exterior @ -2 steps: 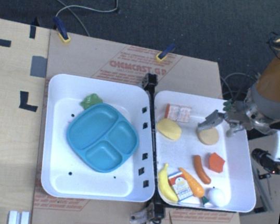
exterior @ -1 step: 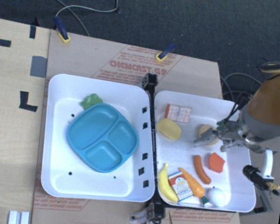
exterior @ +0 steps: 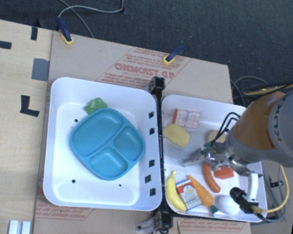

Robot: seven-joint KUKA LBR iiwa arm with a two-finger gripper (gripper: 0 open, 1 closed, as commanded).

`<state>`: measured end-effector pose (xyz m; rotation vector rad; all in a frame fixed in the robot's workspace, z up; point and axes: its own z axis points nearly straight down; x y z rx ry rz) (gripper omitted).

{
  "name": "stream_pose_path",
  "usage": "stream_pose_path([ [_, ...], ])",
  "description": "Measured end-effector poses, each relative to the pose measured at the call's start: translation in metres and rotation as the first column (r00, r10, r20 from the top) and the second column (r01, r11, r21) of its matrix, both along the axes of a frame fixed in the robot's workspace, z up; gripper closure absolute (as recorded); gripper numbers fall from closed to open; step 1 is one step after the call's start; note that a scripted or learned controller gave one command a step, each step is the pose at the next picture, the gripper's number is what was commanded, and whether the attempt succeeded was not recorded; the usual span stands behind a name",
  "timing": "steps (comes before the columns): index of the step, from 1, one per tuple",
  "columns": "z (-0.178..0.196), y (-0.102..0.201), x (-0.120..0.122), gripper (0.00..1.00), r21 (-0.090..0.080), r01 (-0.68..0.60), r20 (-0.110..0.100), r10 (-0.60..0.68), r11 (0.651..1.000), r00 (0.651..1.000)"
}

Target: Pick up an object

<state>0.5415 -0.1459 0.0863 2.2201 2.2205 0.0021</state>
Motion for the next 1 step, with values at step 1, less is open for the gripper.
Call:
stream_pose_path([
  [1,0.0102,-0.0009,0.0009,1.00,-0.003,0.000,0.004,0.000,1.000,1.000],
])
